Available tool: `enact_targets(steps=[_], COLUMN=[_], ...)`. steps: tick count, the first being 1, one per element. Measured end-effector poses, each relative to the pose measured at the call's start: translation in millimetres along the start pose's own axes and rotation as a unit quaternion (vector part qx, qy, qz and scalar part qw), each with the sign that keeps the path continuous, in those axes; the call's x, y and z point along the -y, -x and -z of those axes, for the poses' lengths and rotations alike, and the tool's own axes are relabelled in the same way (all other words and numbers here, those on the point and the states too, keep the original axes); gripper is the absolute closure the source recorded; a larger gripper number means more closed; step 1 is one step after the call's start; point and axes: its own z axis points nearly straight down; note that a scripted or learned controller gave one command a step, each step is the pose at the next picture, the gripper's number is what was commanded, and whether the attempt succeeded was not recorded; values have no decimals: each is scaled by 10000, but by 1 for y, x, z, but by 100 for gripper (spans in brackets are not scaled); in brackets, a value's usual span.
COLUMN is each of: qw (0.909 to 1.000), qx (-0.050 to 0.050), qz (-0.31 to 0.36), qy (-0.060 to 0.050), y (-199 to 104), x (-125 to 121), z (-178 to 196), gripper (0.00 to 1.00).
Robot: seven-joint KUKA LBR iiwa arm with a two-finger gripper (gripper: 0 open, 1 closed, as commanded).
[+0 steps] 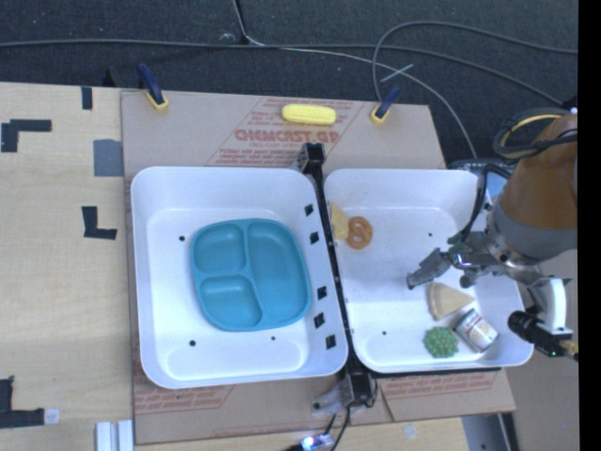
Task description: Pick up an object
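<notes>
My gripper (439, 278) hangs over the right bin (404, 191), at its right side, on the grey arm with the orange band (545, 191). Its two dark fingers (420, 274) stand spread, so it is open with nothing between them. Just below it lies a pale yellow wedge (449, 300). Nearer the front edge are a green broccoli-like piece (440, 342) and a small silver can (476, 329) on its side. A brown pretzel (360, 232) and a yellow piece (337, 222) lie at the bin's far left, by the divider.
The left bin (160, 252) holds a blue divided plate (250, 273). A yellow banana-like toy (308, 114) rests on the cardboard behind the bins. Cables (423, 73) run across the back. Black clips line the rim between the bins.
</notes>
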Motion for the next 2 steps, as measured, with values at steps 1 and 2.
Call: enact_targets(steps=[1, 2], qw=[10000, 10000], qx=[12, 8], qz=[20, 18], qy=[61, 42], y=[0, -1], x=[-3, 2], z=[6, -38], gripper=[0, 0])
